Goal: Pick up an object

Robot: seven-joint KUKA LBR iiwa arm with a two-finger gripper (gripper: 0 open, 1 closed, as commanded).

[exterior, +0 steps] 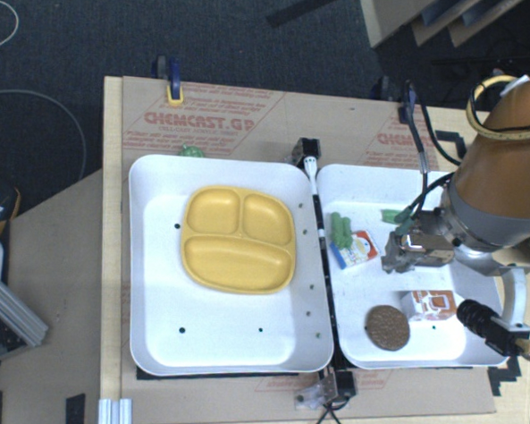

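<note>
Cardboard is covering your bench (253,116) under two white bins. Your gripper (415,252) is hovering in the right bin (374,191); you cannot tell its finger state. A brown disc (388,327), small carton (433,305) and green pieces (340,229) are lying near it.

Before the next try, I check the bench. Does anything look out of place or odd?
Mostly tidy. One oddity: a small green object lies on the board outside the left white bin, beyond its far rim. The yellow divided plate sits flat, and the brown round disc lies in the right bin.
</note>
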